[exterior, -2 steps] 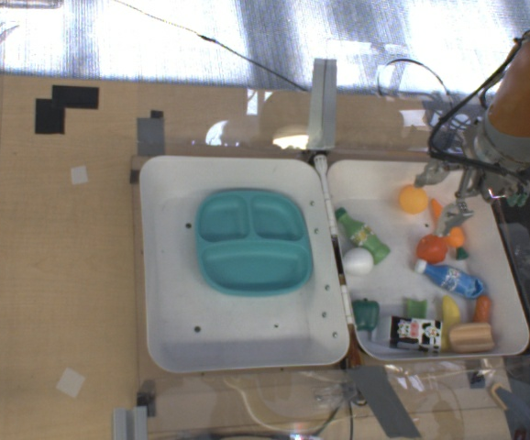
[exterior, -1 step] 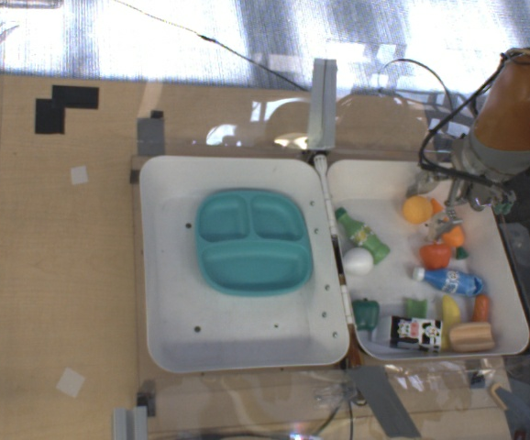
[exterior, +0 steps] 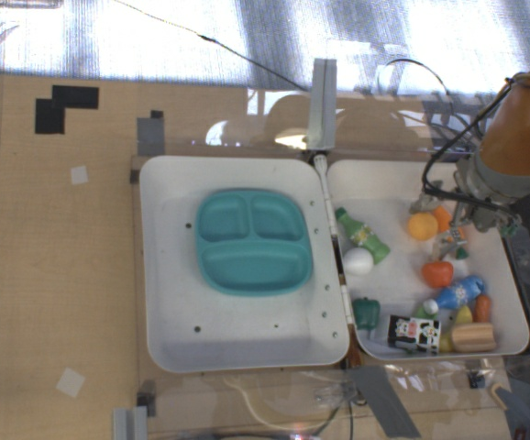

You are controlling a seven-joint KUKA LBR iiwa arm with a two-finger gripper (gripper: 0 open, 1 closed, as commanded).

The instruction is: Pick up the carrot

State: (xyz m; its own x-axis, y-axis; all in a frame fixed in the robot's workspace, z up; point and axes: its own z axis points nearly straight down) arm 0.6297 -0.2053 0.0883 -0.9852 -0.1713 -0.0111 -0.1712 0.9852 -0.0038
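In the right bin (exterior: pixel 514 333), your gripper (exterior: pixel 456 236) sits low over the carrot (exterior: pixel 442 218) beside the orange ball (exterior: pixel 421 226); I cannot tell how its jaws stand, so centre on the carrot and keep off the ball

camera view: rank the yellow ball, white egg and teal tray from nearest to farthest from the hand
Measured from the hand in the right bin:
1. yellow ball, just to its left in the right bin.
2. white egg, by the divider, right bin.
3. teal tray, in the left bin.
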